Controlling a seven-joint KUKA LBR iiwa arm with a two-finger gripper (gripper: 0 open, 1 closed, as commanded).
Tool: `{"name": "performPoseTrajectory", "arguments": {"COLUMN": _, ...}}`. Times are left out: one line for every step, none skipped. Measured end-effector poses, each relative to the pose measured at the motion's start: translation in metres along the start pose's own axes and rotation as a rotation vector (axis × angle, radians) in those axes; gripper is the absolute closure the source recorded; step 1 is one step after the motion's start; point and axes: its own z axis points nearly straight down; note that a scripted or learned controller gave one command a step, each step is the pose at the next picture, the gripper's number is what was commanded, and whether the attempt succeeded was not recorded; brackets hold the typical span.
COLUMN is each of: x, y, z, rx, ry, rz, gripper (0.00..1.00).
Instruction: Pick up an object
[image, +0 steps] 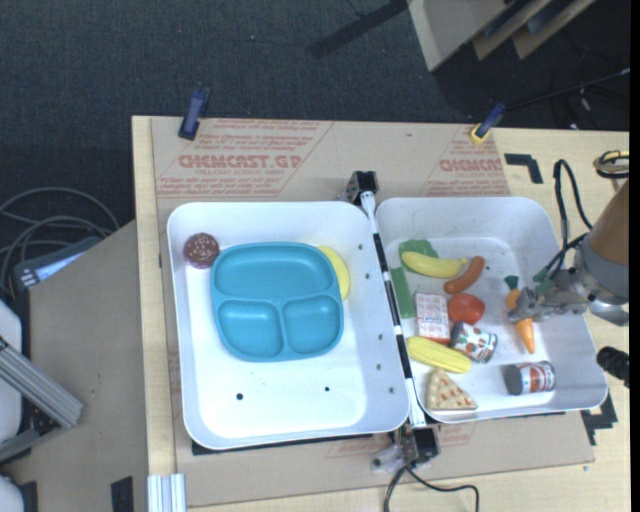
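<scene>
Camera view: gripper (535, 298) sits low over right bin (560, 390), near its right wall, just above/touching the toy carrot (525, 333). Can't tell how far the tool is spread or whether it has anything; tip is a blur.

Carrot lies lengthwise, pointed end toward bin's front edge. Likely light hard plastic, stiff, smooth, so prob. slippery; tapered, so pinch across the thick upper part, not the tip.

Small can (529, 378) just beside, toward the front-right corner; could get bumped. Left bin holds blue tray (275, 300).

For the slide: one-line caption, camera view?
Gripper above carrot in right bin; blue tray in left bin.
</scene>
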Motion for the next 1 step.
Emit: {"name": "performPoseTrajectory", "arguments": {"x": 0.0665, "y": 0.0137, "z": -0.0027, "rx": 0.003, "ry": 0.001, "rz": 0.0, "gripper": 1.0}}
